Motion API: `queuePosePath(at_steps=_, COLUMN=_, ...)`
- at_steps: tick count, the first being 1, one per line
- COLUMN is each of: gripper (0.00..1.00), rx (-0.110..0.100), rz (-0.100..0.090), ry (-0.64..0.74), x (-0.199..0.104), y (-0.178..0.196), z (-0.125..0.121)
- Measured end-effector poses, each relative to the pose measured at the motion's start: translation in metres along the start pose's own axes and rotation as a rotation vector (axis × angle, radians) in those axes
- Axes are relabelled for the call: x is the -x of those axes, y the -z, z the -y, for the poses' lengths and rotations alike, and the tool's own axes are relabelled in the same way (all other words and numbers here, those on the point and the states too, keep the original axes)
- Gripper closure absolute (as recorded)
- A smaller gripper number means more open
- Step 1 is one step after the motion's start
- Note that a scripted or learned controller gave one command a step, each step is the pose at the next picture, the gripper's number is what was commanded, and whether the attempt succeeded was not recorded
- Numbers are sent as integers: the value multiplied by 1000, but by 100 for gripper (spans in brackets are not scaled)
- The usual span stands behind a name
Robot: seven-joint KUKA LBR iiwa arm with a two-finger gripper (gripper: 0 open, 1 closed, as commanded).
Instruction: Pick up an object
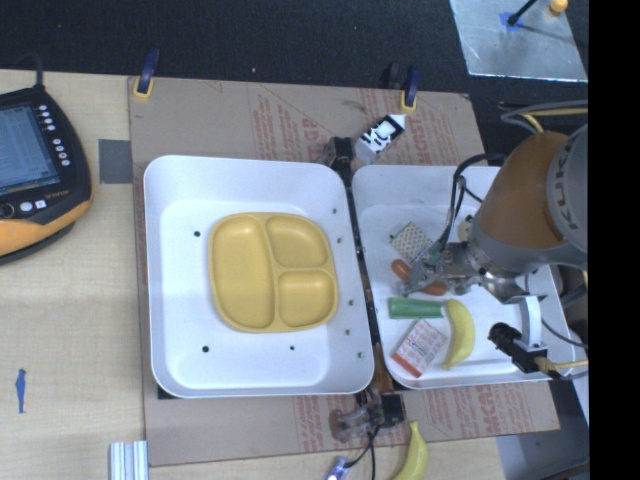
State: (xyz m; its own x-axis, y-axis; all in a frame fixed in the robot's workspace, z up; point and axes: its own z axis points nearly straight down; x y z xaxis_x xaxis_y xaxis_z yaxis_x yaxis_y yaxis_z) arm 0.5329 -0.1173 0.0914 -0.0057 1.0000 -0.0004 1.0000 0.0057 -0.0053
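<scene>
In the right bin (375, 208), gripper (432, 271) is lowered over the red object (428, 288) beside the green stick (415, 308); grip state cannot be told. Approach step judged; closing and lifting are needed next.

Left bin (165, 268) holds a yellow divided plate (272, 271). Right bin (372, 208) holds a banana (460, 333), green stick (415, 308), red-and-white packet (421, 346) and small patterned pad (410, 238). Gripper (432, 268) is low among them; finger state indeterminate.
</scene>
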Motion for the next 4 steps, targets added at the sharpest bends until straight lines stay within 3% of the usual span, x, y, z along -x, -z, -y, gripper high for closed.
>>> queuePosePath(at_steps=1, gripper=0, rx=2, rz=1, ry=1, x=-17, y=1, z=-19)
queuePosePath(at_steps=2, gripper=0, rx=2, rz=1, ry=0, x=-14, y=1, z=-35)
queuePosePath(at_steps=3, gripper=0, rx=0, rz=0, ry=1, x=0, y=0, z=11)
queuePosePath(at_steps=4, gripper=100, rx=-1, rz=2, ry=6, x=2, y=10, z=10)
